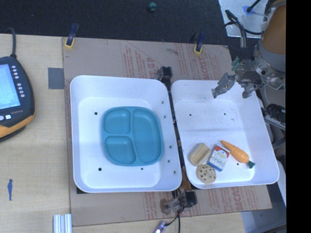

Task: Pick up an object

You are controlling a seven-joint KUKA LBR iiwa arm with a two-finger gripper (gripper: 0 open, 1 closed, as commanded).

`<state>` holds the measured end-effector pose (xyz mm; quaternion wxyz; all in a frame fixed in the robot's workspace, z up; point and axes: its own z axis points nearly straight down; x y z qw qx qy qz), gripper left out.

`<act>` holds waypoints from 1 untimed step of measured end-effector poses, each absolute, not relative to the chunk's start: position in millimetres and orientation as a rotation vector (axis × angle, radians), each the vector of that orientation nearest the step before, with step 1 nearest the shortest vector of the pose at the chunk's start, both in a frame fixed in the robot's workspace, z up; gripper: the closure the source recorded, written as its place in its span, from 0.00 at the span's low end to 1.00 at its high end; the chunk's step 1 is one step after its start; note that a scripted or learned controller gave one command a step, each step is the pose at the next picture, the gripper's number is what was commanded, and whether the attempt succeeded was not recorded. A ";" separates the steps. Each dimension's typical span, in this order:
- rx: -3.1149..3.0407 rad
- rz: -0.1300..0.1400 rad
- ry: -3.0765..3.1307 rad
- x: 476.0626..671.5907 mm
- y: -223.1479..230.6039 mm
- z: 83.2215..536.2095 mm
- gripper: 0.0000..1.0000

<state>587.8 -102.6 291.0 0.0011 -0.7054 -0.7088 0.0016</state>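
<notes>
1. The cookie [206, 174], bread piece [198, 153], small carton [219, 158] and carrot [235, 152] cluster at the right bin's [252, 115] near edge.
2. The carrot, lying outermost, looks easiest to grasp cleanly; the carton and cookie crowd each other.
3. A blue divided plate [132, 136] fills the left bin [80, 130].
4. The tool [234, 87] hovers spread apart, gripping nothing, over the far rim.

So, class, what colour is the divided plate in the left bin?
Light blue plate, seen in the camera view.

Pale wooden bench [34, 178] under brown cardboard sheet [121, 57], dark floor [107, 6] beyond.
</notes>
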 end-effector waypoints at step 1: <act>-2.214 0.007 -2.225 541.1 -126.0 134.4 0.00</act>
